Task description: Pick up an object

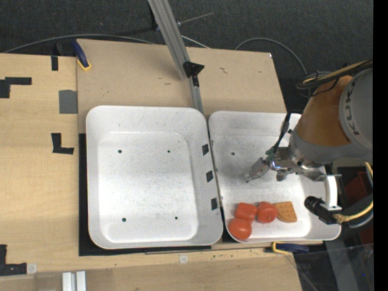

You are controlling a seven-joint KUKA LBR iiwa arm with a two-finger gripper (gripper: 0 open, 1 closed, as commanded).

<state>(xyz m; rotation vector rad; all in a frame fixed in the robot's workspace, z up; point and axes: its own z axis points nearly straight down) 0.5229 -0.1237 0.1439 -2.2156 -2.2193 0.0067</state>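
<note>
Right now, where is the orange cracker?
In the right bin, near its front edge, the orange cracker lies just right of the red pieces.

Arm [339, 120] cut off at right edge, pincer [257, 170] fingers too small to tell

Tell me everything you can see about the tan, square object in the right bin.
The tan square object looks like a cracker or waffle piece, orange-brown with a faint grid texture. It lies flat on the floor of the right bin, near the front edge, directly right of three red round objects, touching or almost touching the nearest. The gripper is behind it, apart from it.
</note>
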